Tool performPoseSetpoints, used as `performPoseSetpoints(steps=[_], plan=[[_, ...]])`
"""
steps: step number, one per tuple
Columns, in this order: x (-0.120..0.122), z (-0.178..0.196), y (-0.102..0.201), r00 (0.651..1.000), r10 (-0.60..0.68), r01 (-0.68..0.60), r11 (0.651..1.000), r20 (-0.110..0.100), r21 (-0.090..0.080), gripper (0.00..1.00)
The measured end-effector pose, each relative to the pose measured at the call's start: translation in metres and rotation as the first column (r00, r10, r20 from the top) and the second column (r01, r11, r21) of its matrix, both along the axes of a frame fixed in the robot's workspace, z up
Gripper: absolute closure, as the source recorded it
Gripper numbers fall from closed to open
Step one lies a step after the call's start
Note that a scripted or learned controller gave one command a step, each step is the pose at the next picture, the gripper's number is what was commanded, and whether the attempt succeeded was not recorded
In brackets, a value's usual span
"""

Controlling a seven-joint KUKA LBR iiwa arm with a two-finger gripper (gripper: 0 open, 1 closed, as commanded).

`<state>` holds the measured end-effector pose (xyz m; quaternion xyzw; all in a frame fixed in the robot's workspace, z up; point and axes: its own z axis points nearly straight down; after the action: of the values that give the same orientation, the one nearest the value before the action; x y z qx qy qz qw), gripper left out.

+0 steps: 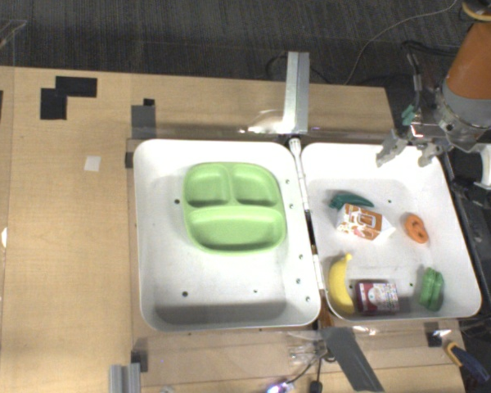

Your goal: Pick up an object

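Two bins are set side by side on the bench. A divided tray is seen in the left bin. In the right bin, a carton lies at centre, a round object to its right, and a banana, jar and cup are lined along the lower edge. The gripper is positioned over the bin's upper right.

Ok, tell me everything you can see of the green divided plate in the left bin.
The green divided plate is pale green, matte and plastic-looking, a rounded rectangle with three compartments: two small ones on the far side, one long one on the near side. All three look empty. It lies flat, right way up, on the floor of the left bin, toward the far side, apart from the walls. Nothing else touches it.
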<state>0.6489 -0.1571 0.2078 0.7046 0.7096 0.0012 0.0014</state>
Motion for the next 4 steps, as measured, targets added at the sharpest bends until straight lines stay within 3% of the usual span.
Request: performPoseSetpoints(steps=[1, 2, 3, 4], plan=[[0.013, 0.059, -0.009, 1.0, 0.0, 0.0, 1.0, 0.004, -0.002, 0.0], [0.021, -0.09, 0.061, 1.0, -0.005, 0.005, 1.0, 0.0, 0.001, 0.0], [-0.055, -0.117, 0.066, 0.986, -0.166, 0.166, 0.986, 0.01, 0.002, 0.0], [-0.055, -0.117, 0.066, 0.986, -0.166, 0.166, 0.986, 0.01, 0.002, 0.0]])
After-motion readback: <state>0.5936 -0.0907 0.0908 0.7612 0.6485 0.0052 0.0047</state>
